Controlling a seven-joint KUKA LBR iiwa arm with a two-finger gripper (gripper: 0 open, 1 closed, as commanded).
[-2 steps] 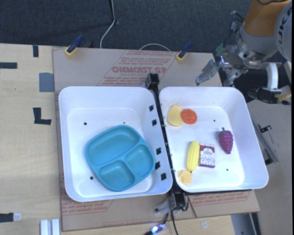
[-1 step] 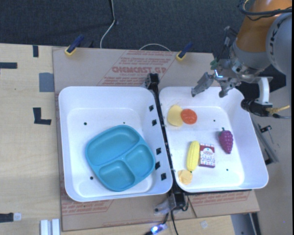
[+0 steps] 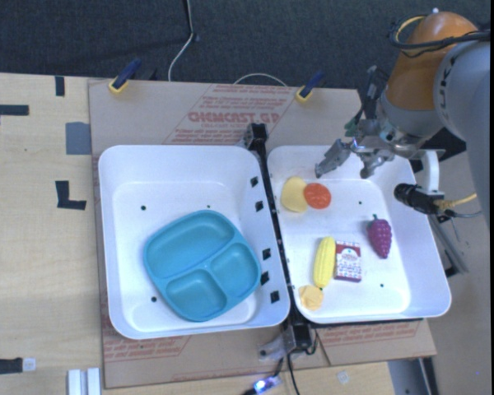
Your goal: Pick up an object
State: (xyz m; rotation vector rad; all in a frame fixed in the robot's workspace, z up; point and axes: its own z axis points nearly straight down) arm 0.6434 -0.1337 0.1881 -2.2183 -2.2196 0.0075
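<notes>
The tool (image 3: 347, 162) hangs open over the right bin (image 3: 420, 299), at its far edge. Just left of it lie two round pieces (image 3: 305, 196), touching. Nearer the camera lie grapes (image 3: 379, 237), a small box (image 3: 347, 262) and corn (image 3: 323, 261). Far left, the other bin (image 3: 119, 171) holds a tray (image 3: 201, 264).

Cut off at the right edge: grey arm (image 3: 469, 72). Partly hidden behind the corn (image 3: 323, 261): small yellow piece (image 3: 311, 298), too indistinct to identify.
</notes>
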